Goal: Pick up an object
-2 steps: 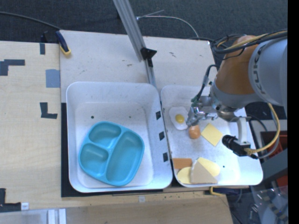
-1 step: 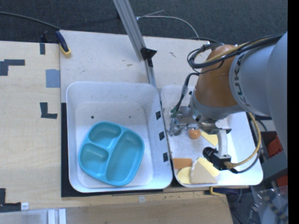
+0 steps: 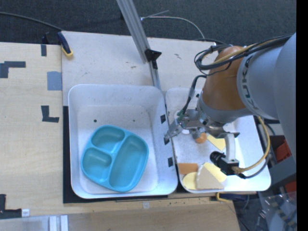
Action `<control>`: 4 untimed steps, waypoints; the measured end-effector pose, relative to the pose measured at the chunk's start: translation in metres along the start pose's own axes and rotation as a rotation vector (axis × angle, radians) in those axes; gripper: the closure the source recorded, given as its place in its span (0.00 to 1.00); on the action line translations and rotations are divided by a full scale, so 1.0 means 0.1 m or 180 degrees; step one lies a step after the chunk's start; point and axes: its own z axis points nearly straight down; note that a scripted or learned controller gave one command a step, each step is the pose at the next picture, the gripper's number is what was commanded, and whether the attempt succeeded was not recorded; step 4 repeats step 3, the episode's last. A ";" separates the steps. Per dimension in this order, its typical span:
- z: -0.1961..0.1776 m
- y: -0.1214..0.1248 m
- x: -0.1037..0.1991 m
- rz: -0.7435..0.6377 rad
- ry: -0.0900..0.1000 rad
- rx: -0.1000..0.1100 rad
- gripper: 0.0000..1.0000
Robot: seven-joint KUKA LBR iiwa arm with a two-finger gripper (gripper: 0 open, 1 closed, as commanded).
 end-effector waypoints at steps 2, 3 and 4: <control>0.77 -0.13 -1.04 0.0026 -0.0004 0.0029 0.00; -0.54 -0.04 -1.81 0.0015 -0.0019 -0.0032 0.00; -0.54 -0.04 -1.81 0.0015 -0.0019 -0.0032 0.00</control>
